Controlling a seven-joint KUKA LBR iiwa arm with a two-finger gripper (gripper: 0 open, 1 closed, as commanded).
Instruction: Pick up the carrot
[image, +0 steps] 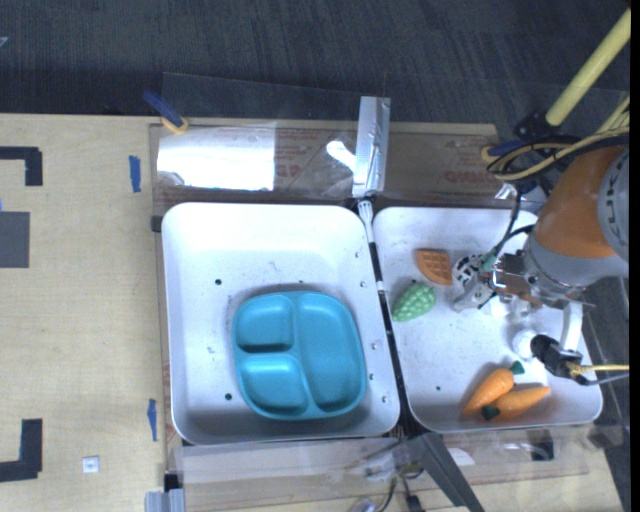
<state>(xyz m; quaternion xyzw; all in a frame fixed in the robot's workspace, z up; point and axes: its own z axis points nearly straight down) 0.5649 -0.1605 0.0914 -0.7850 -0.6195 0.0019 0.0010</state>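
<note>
Camera view: pincer (468, 290) sits in the upper middle of the right shallow white plastic bin (440, 395), pointing toward that bin's left side. Can't tell if it is open or closed; nothing visibly held.

Edges/room: tan waffle-textured wedge toy (434, 265) is just up-left of the pincer, near the bin's far wall. Green bumpy rounded toy (413, 301) is just left of the pincer, close to the divider between bins. Bare white floor lies below the pincer down to the near wall.

Task item: smooth tapered orange plastic carrot with green top (488, 389) lies well below and slightly right of the pincer, by the near-right corner, touching a second, similar orange tapered piece (520, 401) beside it.

Counts: 2 bins, 2 orange tapered pieces, 1 wedge, 1 green toy, 1 tray.

Left shallow white bin (200, 260), far left of the pincer, holds a glossy teal three-compartment tray with rounded corners (298, 352). Both bins sit on a light wood worktop (70, 300).
</note>
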